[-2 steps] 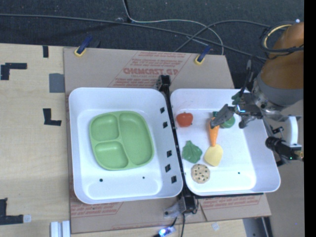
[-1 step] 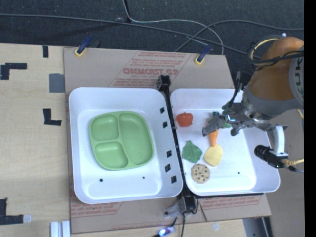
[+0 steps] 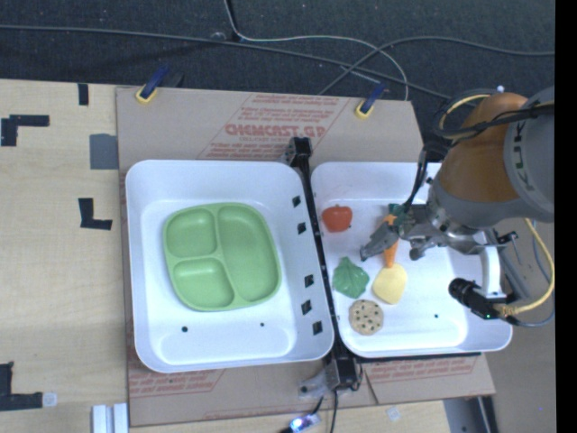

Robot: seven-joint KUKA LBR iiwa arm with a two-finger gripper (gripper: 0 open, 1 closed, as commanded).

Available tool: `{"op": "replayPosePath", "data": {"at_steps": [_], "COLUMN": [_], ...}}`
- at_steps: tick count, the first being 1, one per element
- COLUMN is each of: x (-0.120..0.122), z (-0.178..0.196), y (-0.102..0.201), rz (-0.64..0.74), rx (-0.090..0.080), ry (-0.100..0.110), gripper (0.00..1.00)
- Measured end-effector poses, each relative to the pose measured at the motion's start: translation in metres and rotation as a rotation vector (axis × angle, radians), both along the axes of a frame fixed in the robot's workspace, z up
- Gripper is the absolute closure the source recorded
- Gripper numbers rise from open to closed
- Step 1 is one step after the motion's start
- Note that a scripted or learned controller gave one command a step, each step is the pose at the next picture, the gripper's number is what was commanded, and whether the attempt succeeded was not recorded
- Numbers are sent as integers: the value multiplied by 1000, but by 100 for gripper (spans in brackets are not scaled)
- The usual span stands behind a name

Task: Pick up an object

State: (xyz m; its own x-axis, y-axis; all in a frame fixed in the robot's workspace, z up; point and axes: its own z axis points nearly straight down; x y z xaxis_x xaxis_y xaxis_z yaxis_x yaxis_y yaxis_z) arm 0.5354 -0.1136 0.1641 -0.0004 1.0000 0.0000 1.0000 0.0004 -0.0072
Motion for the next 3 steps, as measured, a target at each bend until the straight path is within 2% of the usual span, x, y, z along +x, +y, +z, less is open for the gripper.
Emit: {"op": "replayPosePath", "data": {"at_steps": [1, 2, 3], "x": [-1, 0, 6], "z": [-58, -46, -1], "y": [-9, -8, -2], "rz": [0, 2, 2], "rx": [0, 1, 0], "ry": [-1, -3, -10], "gripper": [0, 100, 100]}}
